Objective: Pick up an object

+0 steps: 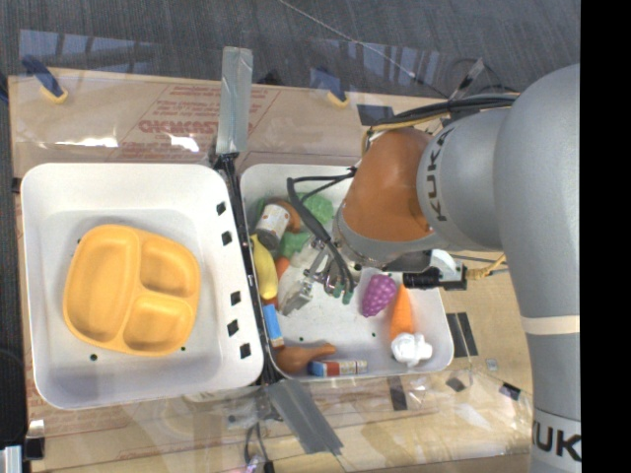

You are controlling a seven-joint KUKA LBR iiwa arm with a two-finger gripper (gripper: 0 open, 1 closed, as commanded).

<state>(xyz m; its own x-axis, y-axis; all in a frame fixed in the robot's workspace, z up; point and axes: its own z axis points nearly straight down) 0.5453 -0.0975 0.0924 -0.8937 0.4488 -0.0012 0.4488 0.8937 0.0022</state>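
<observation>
Cardboard-covered worktop [148, 116] holds two bins; your claw [306, 282] hangs over the right bin [439, 348], open and holding nothing. Reaching step: next, descend toward the banana [263, 269] at nine o'clock.

green toy [317, 211] half hidden under the arm [473, 185], gripper [308, 282] blurred

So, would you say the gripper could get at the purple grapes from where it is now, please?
Probably yes: the gripper hangs in the right bin, the purple grapes lie uncovered just beside it, though the orange carrot touches them on the far side.
</observation>
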